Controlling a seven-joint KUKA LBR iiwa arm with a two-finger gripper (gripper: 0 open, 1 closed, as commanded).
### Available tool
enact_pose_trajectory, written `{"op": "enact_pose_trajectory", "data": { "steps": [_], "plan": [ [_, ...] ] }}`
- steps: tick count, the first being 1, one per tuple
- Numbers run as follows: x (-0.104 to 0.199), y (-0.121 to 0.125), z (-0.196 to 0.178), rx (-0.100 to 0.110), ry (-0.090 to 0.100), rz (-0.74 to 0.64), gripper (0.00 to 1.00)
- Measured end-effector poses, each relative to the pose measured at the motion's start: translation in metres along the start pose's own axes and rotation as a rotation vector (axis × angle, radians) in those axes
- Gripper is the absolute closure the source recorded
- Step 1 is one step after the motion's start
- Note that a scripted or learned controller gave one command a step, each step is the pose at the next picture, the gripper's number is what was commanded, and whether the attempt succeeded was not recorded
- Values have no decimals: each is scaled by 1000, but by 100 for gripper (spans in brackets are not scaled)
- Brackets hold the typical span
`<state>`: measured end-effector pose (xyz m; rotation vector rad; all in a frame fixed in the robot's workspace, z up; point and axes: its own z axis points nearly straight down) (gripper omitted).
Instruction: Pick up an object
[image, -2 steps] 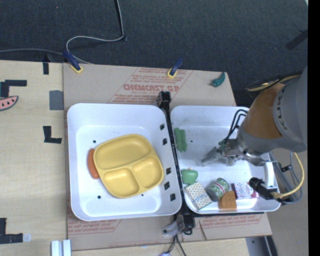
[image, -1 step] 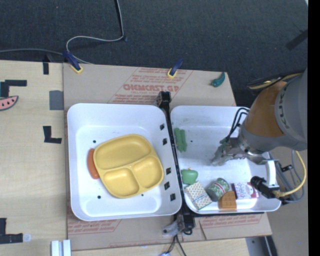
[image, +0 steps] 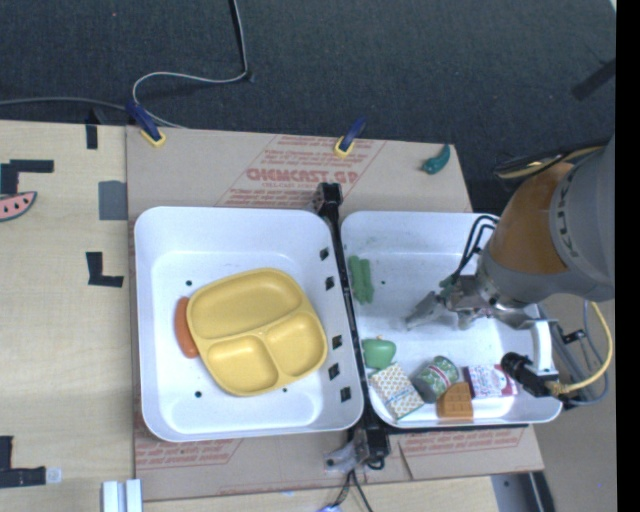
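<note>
My gripper (image: 432, 310) hangs over the middle of the right bin (image: 420, 240), its fingers spread open with nothing between them. Below it, along the bin's near side, lie a green round object (image: 379, 351), a checkered packet (image: 396, 389), a small green can (image: 436, 377), an orange block (image: 455, 402) and a white-and-pink carton (image: 489, 381). A green oblong piece (image: 360, 279) lies at the bin's left wall, left of the gripper. None of these touches the fingers.
The left bin (image: 160, 300) holds a yellow divided tray (image: 257, 329) with an orange-red item (image: 185, 328) tucked at its left edge. A black divider (image: 341, 300) runs between the bins. The arm's orange band (image: 530, 235) stands over the right bin's right side.
</note>
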<state>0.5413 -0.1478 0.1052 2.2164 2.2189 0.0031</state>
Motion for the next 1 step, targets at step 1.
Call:
{"op": "enact_pose_trajectory", "data": {
  "steps": [1],
  "plan": [
    [7,65,19,1,1,-1,0]
  ]
}}
